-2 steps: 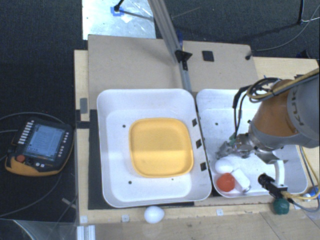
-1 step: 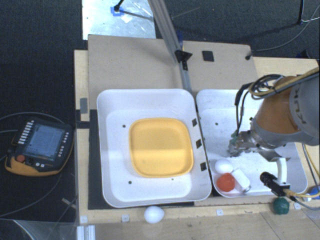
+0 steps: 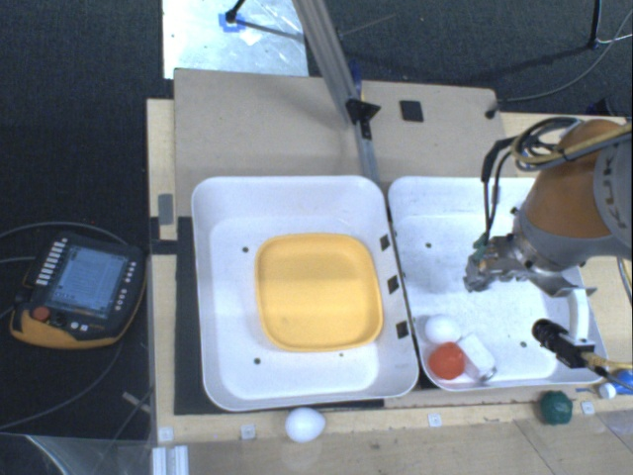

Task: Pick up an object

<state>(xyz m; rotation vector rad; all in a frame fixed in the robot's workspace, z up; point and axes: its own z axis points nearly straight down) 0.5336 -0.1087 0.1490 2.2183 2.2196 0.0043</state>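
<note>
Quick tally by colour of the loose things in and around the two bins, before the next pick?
Yellow: 1, plate in the left bin.
White: 3, ball and small block in the right bin; egg on the bench.
Red: 1, ball, right bin.
Green: 1, ball on the bench.
Total: 6

Two shallow white plastic bins sit side by side on the bench point(image 3: 326, 117), the left bin point(image 3: 213, 295) holding a square yellow plastic plate point(image 3: 318, 290) near its middle. In the right bin point(image 3: 425, 216), a white egg-shaped object point(image 3: 441, 329), a round red ball point(image 3: 447, 360) and a small white block point(image 3: 478, 355) cluster at the near left corner, with the gripper point(image 3: 482, 270) above and right of them. On the bench in front of the left bin lies a white oval ball point(image 3: 305, 425), a small dark green ball point(image 3: 555, 408) sits before the right bin, and a grey-and-orange handheld control pendant point(image 3: 77, 288) rests left of the bench.
</note>
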